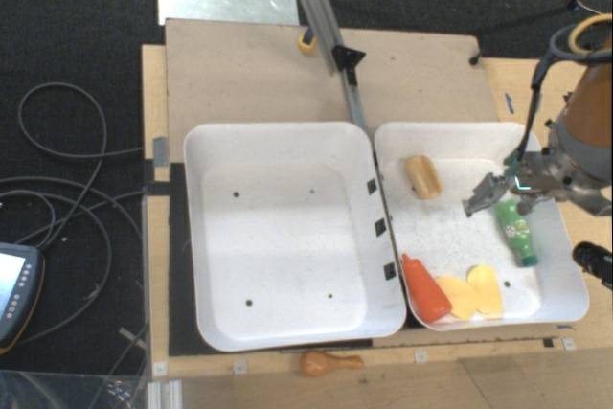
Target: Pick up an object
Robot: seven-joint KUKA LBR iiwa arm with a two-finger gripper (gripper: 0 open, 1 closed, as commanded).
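My gripper (500,196) hangs over the right bin (575,302), near its right side, and stands open. One grey finger (478,199) juts out to the left. A green bottle (517,233) lies in the bin with its upper end right under the gripper; nothing shows between the fingers. A tan cylinder (422,176) lies to the left of the gripper, toward the bin's back. At the bin's front lie a red-orange tapered object (425,289) and yellow pieces (476,292).
The left bin (206,235) adjoins the right one along a shared rim with black clips. A small orange object (329,361) lies on the bench in front of the bins. A grey pole (321,10) slants over the bench's back.
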